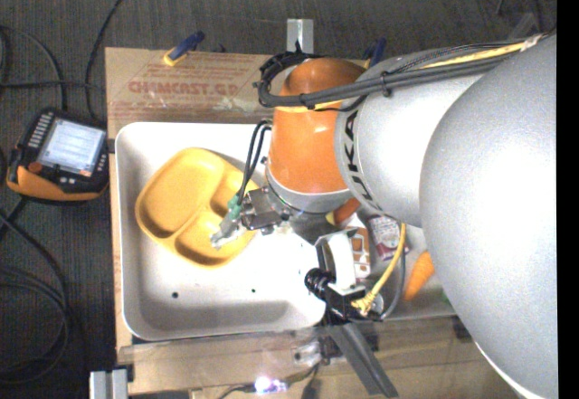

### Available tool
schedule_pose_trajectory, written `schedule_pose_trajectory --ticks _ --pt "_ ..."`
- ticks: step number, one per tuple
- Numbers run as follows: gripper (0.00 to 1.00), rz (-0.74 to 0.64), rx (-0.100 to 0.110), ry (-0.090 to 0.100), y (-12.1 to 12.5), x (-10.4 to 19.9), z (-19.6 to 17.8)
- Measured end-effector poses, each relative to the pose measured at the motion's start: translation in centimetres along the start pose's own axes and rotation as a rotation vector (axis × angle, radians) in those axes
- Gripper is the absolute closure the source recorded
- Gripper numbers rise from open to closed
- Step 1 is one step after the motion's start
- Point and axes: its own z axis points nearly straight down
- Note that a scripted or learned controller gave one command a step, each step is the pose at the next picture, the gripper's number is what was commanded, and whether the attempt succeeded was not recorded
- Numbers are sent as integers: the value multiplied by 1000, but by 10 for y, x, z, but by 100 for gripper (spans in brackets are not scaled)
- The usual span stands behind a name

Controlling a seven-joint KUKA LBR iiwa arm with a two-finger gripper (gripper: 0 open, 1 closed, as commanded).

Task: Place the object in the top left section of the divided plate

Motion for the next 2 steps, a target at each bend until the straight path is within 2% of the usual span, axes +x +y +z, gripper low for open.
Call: schedule_pose_trajectory --ticks 1,2 --pt "100 -3 7 -4 0 0 -6" --pt "0 -2 7 -5 0 0 -6"
